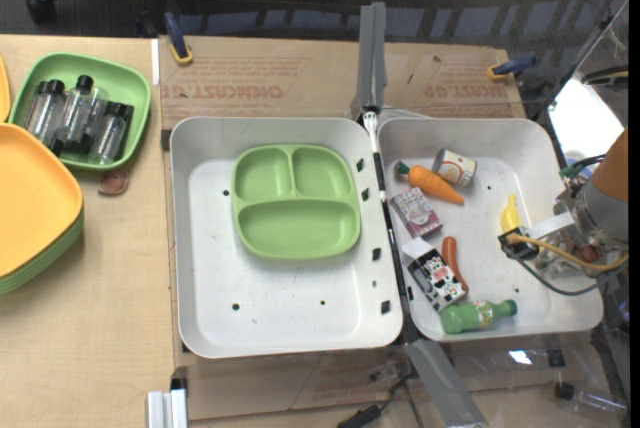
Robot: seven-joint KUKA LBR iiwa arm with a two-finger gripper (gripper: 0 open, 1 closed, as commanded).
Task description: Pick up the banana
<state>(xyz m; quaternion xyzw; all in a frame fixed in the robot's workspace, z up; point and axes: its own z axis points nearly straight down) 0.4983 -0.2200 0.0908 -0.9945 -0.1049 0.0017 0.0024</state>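
I'm watching gripper [520,242] hanging at right-centre of frame, low in right bin [560,316]. Can't tell its grip state. Banana [511,216] lying just up-frame of it, touching or nearly, long axis running up-down frame.

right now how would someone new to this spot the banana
Look in the right-hand white bin, toward its right wall. The banana lies just left of the gripper; it is the one plain yellow thing there, unlike the orange carrot.

Yellow banana [511,215] lies apparently upright in right bin [480,131].
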